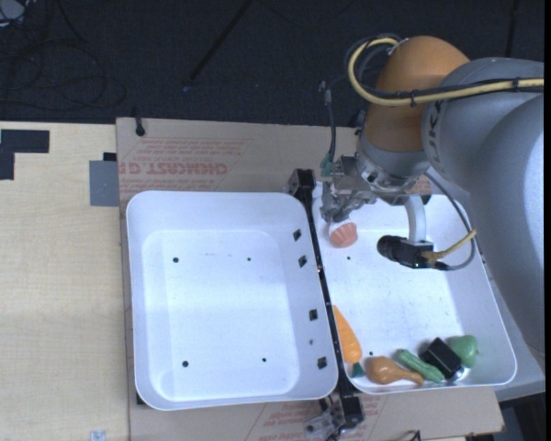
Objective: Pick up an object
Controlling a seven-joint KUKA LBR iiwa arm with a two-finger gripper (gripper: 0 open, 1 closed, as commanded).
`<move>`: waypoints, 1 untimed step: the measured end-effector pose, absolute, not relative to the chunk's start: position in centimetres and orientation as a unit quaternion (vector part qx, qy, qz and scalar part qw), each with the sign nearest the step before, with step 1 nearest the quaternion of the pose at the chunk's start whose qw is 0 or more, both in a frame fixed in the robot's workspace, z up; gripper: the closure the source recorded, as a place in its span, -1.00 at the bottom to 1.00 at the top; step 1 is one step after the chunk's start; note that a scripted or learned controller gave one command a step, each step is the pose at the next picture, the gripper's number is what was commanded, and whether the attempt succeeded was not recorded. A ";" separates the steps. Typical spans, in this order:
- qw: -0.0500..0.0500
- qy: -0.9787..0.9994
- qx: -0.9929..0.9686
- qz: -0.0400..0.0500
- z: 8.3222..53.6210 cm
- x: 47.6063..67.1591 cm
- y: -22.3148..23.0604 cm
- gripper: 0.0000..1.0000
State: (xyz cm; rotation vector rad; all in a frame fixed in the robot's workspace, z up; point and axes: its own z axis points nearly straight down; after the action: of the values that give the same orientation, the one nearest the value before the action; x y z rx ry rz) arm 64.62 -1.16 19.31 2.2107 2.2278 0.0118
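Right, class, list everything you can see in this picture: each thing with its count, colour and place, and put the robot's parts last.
left bin: one, white, left half of the cardboard sheet
right bin: one, white, directly right of the left bin
pink piece: one, pink-orange, right bin's far-left corner, just below the end effector
carrot: one, orange, along the right bin's left wall
gourd shape: one, tan-orange, right bin's near edge
green stick: one, green, beside the gourd shape
black block: one, black, right bin's near-right corner
green lump: one, green, right of the black block
cardboard sheet: one, brown, under both bins
arm: one, grey with orange band, entering from the right
end effector: one, grey, over the right bin's far-left corner
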 end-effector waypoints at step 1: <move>-0.002 0.708 0.706 -0.001 18.7 61.9 1.1 1.00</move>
State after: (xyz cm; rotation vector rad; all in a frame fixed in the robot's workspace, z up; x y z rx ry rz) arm 61.90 1.07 18.70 2.2212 2.2275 -0.0045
